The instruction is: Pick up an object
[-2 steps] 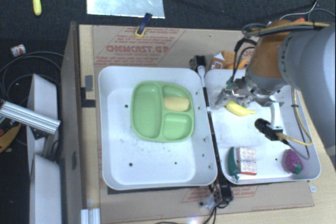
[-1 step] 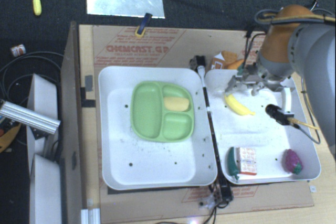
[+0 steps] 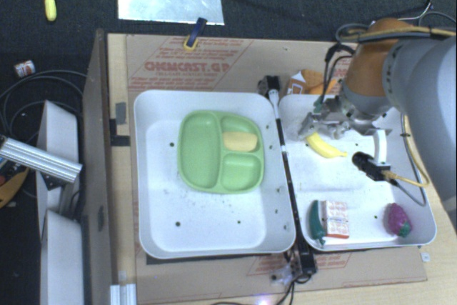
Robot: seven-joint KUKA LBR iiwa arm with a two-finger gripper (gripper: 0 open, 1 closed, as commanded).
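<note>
One hand low over banana in right bin.

Right bin has a small yellow banana lying flat near its far-left part, tilted so one end points toward the far left. A white and red box with a green edge lies flat at that bin's near-left corner, and a purple thing with a green tip sits at the near-right corner. Left bin holds a green divided plate with a yellow block in its far-right compartment.
</note>
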